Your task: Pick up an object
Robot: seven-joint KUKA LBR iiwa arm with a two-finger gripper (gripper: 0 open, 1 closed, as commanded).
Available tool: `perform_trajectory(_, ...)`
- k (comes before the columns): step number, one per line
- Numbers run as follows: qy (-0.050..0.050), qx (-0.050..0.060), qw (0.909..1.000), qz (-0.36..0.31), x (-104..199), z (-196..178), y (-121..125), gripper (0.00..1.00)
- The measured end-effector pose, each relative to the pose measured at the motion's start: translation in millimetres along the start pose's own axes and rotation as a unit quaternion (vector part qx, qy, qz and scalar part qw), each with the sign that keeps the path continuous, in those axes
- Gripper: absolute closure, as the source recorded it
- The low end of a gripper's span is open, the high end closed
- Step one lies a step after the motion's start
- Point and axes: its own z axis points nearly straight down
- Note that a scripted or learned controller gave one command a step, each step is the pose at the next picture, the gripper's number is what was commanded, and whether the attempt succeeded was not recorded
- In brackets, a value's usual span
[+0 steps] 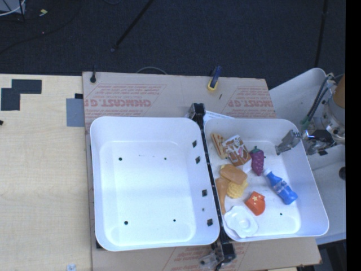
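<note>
A: What is the biggest thing here?

B: The desk (39, 179), pale wood-grain laminate, with a brown cardboard sheet (146, 97) printed in red laid on it. Behind it runs dark carpet with cables.

A: And on the cardboard?

B: Two shallow white plastic bins, smooth and round-cornered, side by side and touching. The left bin (107, 151) has small dark dots on its floor. The right bin (307, 208) holds the toys.

A: The arm?

B: Its grey body (324, 109) enters from the right. The claw (289, 141) hangs over the right bin's upper right part, with nothing visible in it. Whether it is wide or narrow, I cannot tell.

A: Now the toys, large to small.

B: All lie in the right bin's left and middle. A flat waffle-like piece (231, 149) near the top; tan bread-shaped slices (233, 174) below it; a glossy white egg-like shape (242, 222) at the bottom edge; a blue bottle (282, 188) lying tilted; a red pepper-like toy (256, 202); a knobbly purple grape cluster (258, 161) just beside the waffle piece.
</note>
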Motion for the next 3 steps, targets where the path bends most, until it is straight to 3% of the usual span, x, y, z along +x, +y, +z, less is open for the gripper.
perform_trajectory(1,0.001,0.001,1.0000,-0.001,30.2,153.3,24.4,0.00)
perform_trajectory(2,0.000,0.000,1.0000,-0.001,83.3,146.6,-24.5,0.00)
perform_trajectory(3,-0.002,-0.003,1.0000,0.000,96.8,145.4,28.7,0.00)
